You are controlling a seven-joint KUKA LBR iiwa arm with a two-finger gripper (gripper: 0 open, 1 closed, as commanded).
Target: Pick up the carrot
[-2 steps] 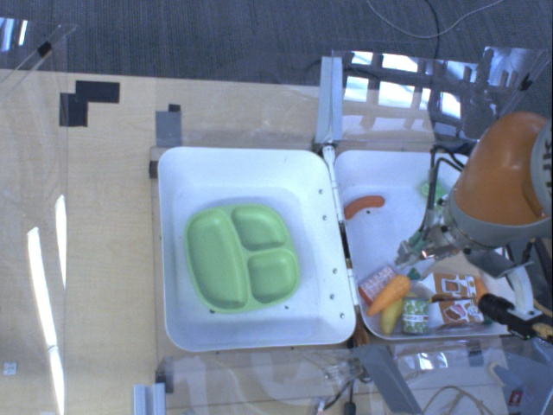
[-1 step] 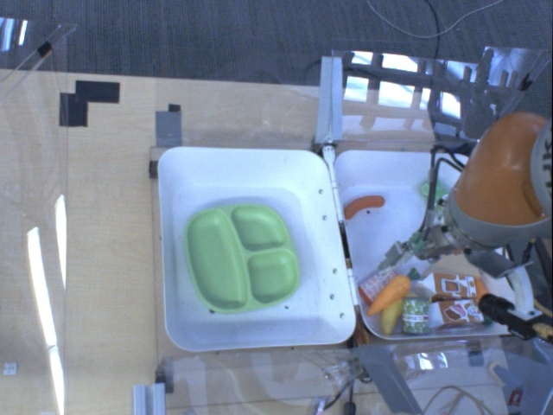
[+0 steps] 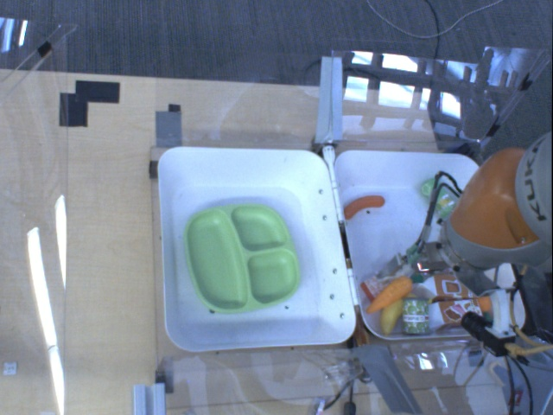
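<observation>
The orange carrot [image 3: 389,293] lies at a slant near the front left corner of the right bin [image 3: 380,232]. My gripper [image 3: 418,263] hangs low over the bin just right of and behind the carrot's thick end, under the arm's orange band [image 3: 489,209]. Nothing visibly sits in the gripper. The arm hides much of the bin's right side.
Around the carrot lie a yellow piece [image 3: 390,317], a small green can [image 3: 416,315] and an orange-white packet [image 3: 455,306]. A red sausage [image 3: 364,205] rests at the bin's back left, and a green item [image 3: 435,190] at the back. The left bin [image 3: 181,318] holds a green divided plate [image 3: 243,256].
</observation>
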